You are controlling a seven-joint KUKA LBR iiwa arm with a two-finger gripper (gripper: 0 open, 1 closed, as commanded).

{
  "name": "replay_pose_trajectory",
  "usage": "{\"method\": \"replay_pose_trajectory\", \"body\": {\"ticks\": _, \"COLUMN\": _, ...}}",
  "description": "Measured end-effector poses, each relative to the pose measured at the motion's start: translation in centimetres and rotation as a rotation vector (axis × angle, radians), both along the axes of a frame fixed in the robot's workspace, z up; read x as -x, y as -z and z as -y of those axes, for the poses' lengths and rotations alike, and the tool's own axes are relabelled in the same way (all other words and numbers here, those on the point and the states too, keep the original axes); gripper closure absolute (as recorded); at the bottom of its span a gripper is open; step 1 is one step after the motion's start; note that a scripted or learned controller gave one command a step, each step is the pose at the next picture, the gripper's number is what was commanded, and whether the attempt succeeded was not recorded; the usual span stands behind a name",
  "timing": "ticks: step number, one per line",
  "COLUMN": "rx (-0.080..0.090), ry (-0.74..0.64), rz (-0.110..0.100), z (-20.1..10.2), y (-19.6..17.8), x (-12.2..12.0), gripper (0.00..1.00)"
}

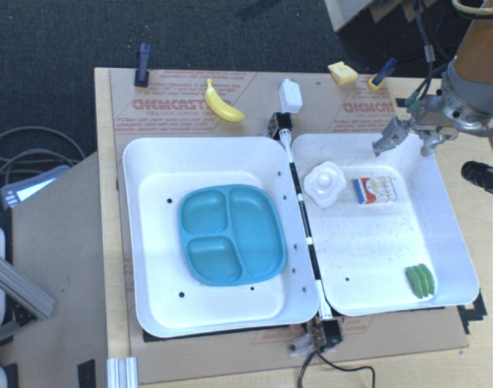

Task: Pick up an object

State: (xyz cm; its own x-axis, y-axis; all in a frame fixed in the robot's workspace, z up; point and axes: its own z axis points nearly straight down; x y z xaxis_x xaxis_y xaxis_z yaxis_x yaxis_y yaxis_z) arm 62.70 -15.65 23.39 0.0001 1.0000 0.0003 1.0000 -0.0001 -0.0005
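Gripper [411, 138] poised at upper right of frame above right bin's [448, 217] far rim, fingers apart and empty; nearest candidates, white cup [324, 183] and small carton [373, 190], lie just below-left.

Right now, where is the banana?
The banana lies on the cardboard beyond the top edge of the left bin, outside both bins, between the blue clip and the small white block.

Two white bins [149, 168], one blue tray [230, 234], one banana [222, 105], one green object [420, 281], one carton [373, 190].
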Motion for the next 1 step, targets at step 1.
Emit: {"method": "replay_pose_trajectory", "body": {"ticks": 1, "rx": -0.001, "ry": 0.000, "rz": -0.003, "z": -0.84, "y": 8.77, "x": 0.84, "gripper": 0.00}}
